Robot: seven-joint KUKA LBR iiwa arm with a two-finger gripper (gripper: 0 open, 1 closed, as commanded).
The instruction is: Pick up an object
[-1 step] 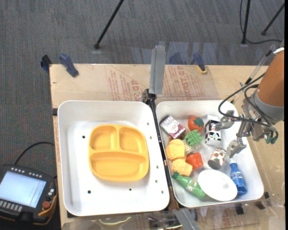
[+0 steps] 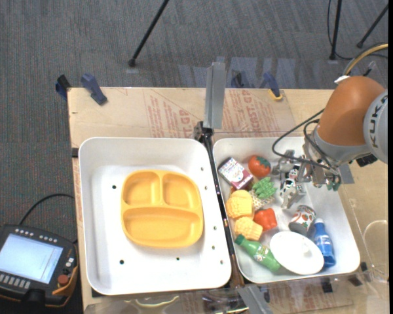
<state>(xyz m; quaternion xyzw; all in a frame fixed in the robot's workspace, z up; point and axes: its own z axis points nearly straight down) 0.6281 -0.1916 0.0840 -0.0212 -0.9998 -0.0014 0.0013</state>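
My gripper (image 2: 289, 183) hangs open over the middle of the right bin (image 2: 349, 231), with nothing between its fingers. Just left of it lie a green leafy toy (image 2: 264, 189) and a red tomato (image 2: 259, 166). A pink and white carton (image 2: 230, 171) sits at the bin's far left. Below the gripper are a grey and red can (image 2: 302, 218), a red pepper (image 2: 266, 219) and two yellow toy foods (image 2: 240, 204) (image 2: 248, 227). Along the near side lie a green bottle (image 2: 259, 254), a white plate (image 2: 296, 252) and a blue bottle (image 2: 323, 242).
The left bin (image 2: 98, 175) holds a yellow divided plate (image 2: 162, 208). A grey post (image 2: 215, 100) stands behind the divider between the bins. A teach pendant (image 2: 26, 260) lies on the floor at the lower left.
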